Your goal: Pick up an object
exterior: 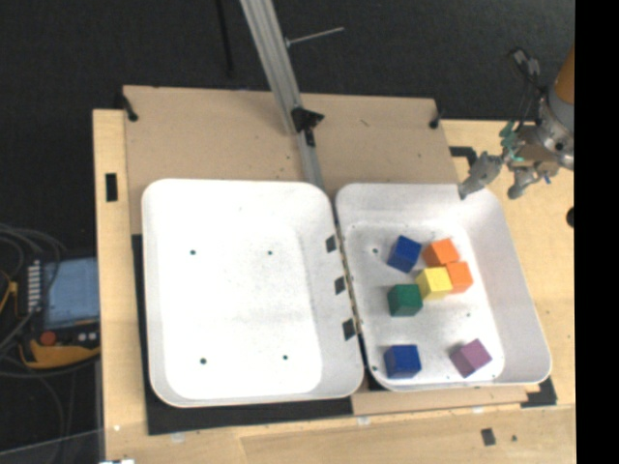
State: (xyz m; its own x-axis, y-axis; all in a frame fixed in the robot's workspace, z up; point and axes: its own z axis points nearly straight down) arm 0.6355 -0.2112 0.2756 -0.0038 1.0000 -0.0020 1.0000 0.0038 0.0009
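Several small cubes lie in the right bin [503, 230]. A blue cube [404, 252], two orange cubes [444, 251] [459, 275], a yellow cube [435, 282] and a green cube [405, 300] cluster near the bin's middle. Another blue cube [401, 360] and a purple cube [471, 357] sit near the front wall. My gripper [495, 180] hangs open above the bin's far right corner, well away from the cubes, with nothing between its fingers.
The left bin [164, 259] stands beside the right one, with small clips along the shared edge. A slanted metal pole [276, 56] rises behind the bins. Cables and a blue box [73, 293] lie off the bench's left side.
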